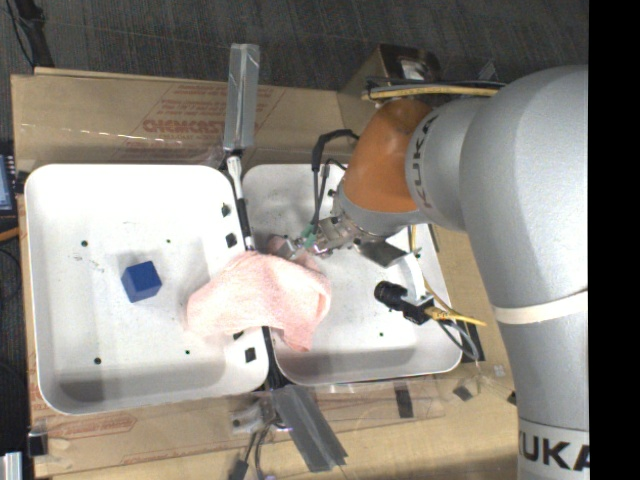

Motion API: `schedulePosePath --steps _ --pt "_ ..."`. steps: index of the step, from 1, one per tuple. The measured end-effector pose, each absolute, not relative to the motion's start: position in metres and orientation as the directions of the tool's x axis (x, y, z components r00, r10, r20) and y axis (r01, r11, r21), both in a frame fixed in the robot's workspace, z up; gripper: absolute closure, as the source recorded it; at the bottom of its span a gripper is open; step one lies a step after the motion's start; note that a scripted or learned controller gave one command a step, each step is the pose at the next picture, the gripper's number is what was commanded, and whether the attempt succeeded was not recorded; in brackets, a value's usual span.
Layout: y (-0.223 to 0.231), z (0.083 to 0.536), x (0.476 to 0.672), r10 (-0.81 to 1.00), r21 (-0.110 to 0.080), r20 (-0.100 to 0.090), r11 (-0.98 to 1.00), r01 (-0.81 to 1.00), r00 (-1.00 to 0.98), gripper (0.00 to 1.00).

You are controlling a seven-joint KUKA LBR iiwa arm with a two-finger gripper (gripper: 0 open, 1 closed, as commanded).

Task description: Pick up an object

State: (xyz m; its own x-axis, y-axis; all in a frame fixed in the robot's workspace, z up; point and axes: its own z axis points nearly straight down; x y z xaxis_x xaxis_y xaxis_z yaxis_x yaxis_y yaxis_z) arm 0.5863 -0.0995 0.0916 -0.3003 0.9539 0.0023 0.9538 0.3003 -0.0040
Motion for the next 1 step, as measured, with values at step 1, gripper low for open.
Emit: schedulePosePath --steps 1 --pt "-0.0998 0.1022 0.5870 0.953 -0.004 0.002 0.304 0.953 -0.304 1.00"
